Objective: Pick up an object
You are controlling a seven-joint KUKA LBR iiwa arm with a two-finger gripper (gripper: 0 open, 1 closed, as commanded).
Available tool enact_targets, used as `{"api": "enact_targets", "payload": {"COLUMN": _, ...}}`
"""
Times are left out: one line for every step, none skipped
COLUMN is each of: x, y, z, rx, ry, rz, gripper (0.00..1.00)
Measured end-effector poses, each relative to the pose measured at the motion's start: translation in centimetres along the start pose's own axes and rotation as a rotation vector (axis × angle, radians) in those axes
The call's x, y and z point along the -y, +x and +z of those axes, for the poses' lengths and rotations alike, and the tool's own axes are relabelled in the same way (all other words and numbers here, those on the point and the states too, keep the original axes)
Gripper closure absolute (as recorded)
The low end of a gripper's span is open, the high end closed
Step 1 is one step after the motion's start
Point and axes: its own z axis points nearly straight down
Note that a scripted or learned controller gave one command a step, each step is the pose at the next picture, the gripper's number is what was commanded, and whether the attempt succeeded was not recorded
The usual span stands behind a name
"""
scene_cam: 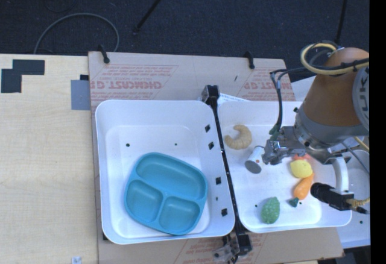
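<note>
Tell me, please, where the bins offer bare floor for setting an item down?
Left bin: a strip behind the blue tray. Right bin: floor between croissant and green item. Crowded around the gripper, lemon and carrot.

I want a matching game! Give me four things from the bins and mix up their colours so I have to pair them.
Things:
1. divided tray
2. croissant toy
3. lemon toy
4. bumpy round toy

Colours:
A. yellow
B. green
C. blue
D. tan

Pairs: 1-C, 2-D, 3-A, 4-B
</note>
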Motion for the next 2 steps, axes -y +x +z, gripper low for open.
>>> {"api": "enact_targets", "payload": {"x": -0.9, "y": 5.4, "z": -0.8, "rx": 0.000, "ry": 0.001, "rz": -0.001, "gripper": 1.00}}
{"api": "enact_targets", "payload": {"x": -0.4, "y": 10.5, "z": -1.8, "rx": 0.000, "ry": 0.001, "rz": -0.001, "gripper": 1.00}}
